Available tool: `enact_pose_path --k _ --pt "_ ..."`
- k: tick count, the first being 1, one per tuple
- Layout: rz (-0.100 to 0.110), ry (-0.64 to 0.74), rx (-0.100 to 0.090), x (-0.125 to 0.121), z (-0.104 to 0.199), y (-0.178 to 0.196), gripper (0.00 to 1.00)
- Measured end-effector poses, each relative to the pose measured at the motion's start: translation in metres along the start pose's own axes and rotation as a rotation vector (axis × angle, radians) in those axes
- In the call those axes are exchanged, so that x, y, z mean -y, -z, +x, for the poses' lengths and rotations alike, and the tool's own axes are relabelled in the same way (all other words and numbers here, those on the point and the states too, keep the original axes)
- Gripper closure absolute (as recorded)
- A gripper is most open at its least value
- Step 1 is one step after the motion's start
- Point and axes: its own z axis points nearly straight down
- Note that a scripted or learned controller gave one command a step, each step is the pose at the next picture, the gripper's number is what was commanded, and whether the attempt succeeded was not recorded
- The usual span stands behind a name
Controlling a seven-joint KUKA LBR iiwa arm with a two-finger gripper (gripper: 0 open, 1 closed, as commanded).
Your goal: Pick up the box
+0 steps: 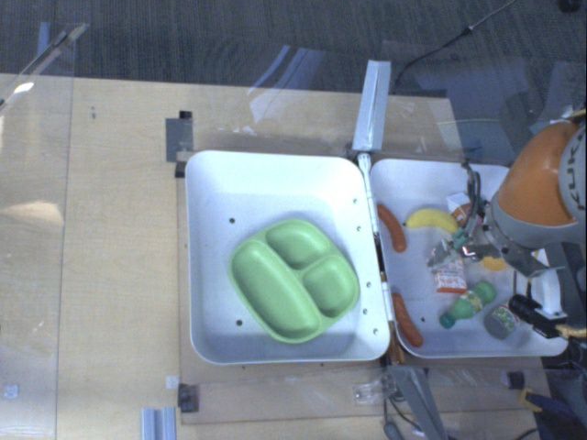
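Camera view from above shows the arm [541, 191] reaching in over the right edge of the right bin [415, 183], with the gripper [461, 244] low over the bin's middle; whether it is spread or closed cannot be told. The box [450, 280], small, white and red, lies just below the gripper in the picture, near the bin's centre. A banana [429, 218] sits towards the far edge, two sausages [393, 227] lie along the left wall, and a green bottle [466, 304] and a can [503, 321] crowd the near right corner. The left bin [211, 191] holds a green divided plate [293, 278], with bare floor along its far edge.
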Motion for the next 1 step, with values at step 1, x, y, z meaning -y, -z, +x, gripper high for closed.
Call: enact_pose_path --k 1 --pt "0.017 -0.054 -0.006 -0.0428 0.0590 0.1167 1.00"
